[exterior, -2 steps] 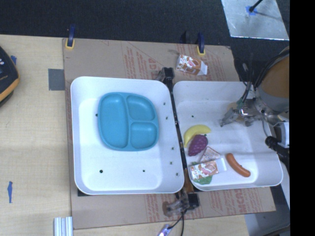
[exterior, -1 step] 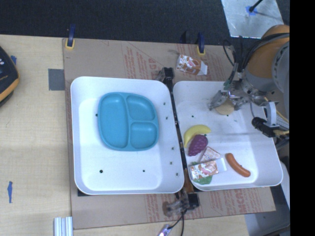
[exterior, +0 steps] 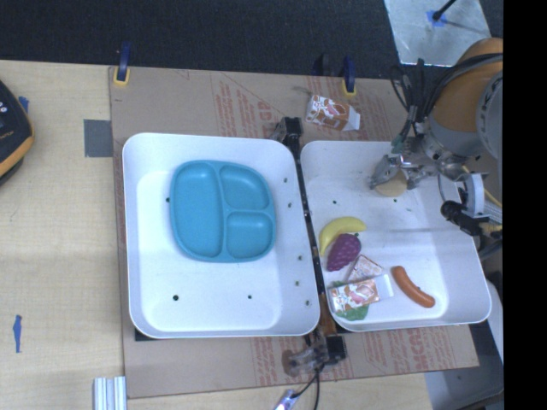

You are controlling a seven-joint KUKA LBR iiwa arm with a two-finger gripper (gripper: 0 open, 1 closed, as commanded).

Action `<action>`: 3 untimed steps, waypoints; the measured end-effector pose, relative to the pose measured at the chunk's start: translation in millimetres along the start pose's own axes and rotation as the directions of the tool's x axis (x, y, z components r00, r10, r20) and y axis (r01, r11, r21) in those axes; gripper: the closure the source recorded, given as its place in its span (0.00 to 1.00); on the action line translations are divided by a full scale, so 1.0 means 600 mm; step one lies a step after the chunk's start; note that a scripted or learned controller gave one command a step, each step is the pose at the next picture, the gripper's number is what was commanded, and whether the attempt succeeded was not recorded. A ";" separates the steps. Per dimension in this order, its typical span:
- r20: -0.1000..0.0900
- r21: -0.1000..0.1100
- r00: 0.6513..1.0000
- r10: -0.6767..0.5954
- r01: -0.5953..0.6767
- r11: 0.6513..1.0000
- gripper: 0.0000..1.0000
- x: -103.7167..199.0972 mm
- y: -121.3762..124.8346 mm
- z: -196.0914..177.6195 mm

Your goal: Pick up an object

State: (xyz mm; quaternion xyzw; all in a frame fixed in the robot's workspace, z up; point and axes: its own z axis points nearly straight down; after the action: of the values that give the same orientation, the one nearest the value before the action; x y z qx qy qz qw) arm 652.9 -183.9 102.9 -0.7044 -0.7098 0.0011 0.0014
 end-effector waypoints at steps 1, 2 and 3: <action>0.000 -0.003 1.000 0.003 -0.003 1.000 1.00 0.108 -0.045 -0.203; 0.001 0.002 1.000 0.002 -0.002 1.000 1.00 0.212 -0.061 -0.206; 0.001 0.002 1.000 0.002 -0.002 1.000 1.00 0.298 -0.081 -0.236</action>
State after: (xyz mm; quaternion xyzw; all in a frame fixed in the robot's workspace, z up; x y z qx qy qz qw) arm 603.7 -5.8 244.7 -0.7049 -0.7093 0.0020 0.0017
